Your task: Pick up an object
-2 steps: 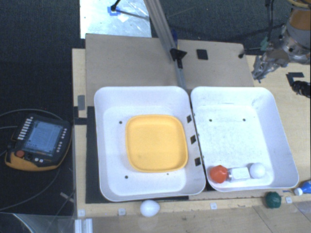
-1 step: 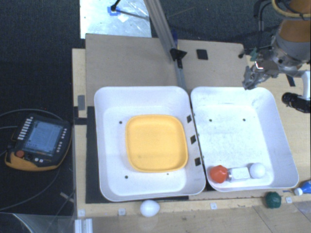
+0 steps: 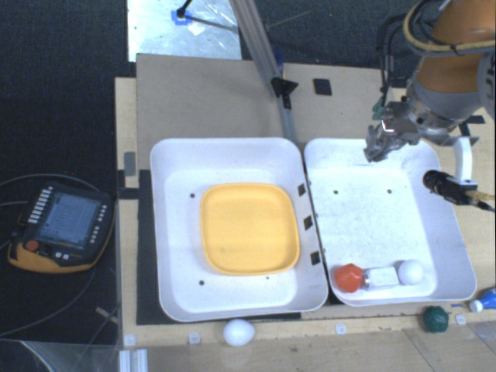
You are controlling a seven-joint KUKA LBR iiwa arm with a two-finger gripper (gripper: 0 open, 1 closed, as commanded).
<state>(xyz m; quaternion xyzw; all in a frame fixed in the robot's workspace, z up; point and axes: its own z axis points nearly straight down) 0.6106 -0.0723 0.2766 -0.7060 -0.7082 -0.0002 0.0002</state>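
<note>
A teach pendant point(image 3: 60, 229) lies on the dark floor, left of the bench. A white egg-shaped item point(image 3: 239, 332) rests at the bench's front edge.

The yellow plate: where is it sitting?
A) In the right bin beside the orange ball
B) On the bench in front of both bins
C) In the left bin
C: the yellow plate lies flat inside the left bin, alone.

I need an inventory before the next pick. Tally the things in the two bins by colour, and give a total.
Yellow: 1, the square plate in the left bin.
Orange-red: 1, the ball in the right bin.
White: 2, the block and the ball beside it.
Total: 4
</note>
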